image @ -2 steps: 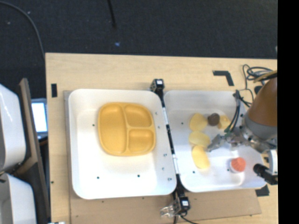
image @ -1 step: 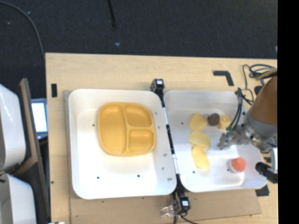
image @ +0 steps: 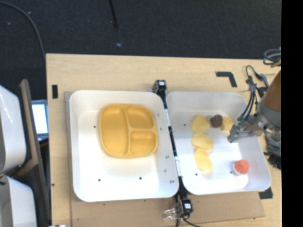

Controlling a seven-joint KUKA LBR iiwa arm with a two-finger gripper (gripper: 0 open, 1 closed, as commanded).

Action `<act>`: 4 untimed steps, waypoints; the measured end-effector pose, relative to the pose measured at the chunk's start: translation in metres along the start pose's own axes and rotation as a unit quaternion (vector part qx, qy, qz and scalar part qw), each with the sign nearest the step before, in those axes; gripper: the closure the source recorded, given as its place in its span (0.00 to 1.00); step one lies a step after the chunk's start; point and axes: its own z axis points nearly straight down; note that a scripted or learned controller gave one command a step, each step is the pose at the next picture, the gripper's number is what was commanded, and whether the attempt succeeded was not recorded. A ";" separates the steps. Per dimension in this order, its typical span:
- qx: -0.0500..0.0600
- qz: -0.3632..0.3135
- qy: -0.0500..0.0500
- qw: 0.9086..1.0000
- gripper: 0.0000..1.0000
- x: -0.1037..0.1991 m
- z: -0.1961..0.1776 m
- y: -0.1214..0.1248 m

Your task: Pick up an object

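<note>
Camera view: left bin (image: 85, 183) holds a yellow divided plate (image: 128, 129). Right bin (image: 189, 186) holds pale yellow pieces (image: 202, 141), a brown ball (image: 216, 121) and an orange-red item (image: 241, 166), candidates for picking. Gripper (image: 235, 135) hangs beside them; finger state cannot be told.

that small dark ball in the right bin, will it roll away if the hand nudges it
Probably. The dark ball looks round, so a nudge could send it rolling. Yellow pieces touch it on both sides and may check it. It looks small, so likely light, and a closing hand might squeeze it out sideways.
</note>
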 end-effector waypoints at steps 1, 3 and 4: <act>0.000 0.000 0.000 1.000 1.00 -0.008 -0.060 -0.001; 0.003 -0.002 0.001 1.000 1.00 0.042 -0.100 0.025; 0.003 -0.002 0.001 1.000 1.00 0.086 -0.103 0.039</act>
